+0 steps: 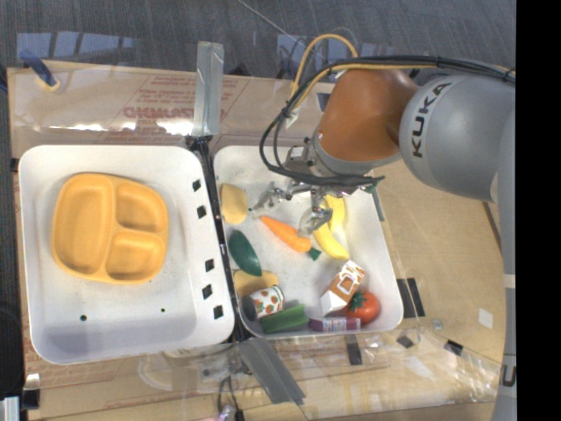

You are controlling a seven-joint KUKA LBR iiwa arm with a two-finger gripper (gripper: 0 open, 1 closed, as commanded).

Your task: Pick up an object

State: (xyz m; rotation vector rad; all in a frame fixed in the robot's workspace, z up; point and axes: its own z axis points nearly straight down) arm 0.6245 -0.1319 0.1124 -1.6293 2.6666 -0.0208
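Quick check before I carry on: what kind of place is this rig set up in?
Probably a robotics lab test bench, not a kitchen. The white bins sit on taped-down cardboard, the food in the right bin is toy-like, such as the plastic carrot and banana, and cables loop over the arm.

Open white floor is offered in the left shallow white bin (35,235) along its lower and right parts, its centre-left being taken by a yellow sectioned plastic plate (110,226). The right white bin (391,274) is crowded: an orange toy carrot (287,233), a yellow banana (331,228) and a red tomato (365,306) leave narrow gaps.
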